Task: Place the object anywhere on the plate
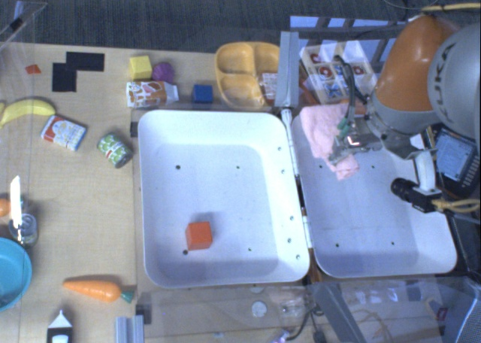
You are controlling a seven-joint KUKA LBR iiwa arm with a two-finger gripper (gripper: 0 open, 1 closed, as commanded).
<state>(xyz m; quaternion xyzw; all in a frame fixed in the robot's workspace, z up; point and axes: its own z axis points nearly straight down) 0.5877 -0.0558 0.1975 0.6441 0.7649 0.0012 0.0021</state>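
Since the gripper (350,137) sits on the pink cloth (322,132) in the right bin's (391,251) far left corner and we cannot tell its grip, we should secure a bunched fold, lift clear, then cross to the yellow divided plate (242,77).

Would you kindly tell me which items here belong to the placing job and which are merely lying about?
Job: orange block in the left bin; tool.

Lying about: pink cloth, banana, carrot, yellow dish, blue bowl.
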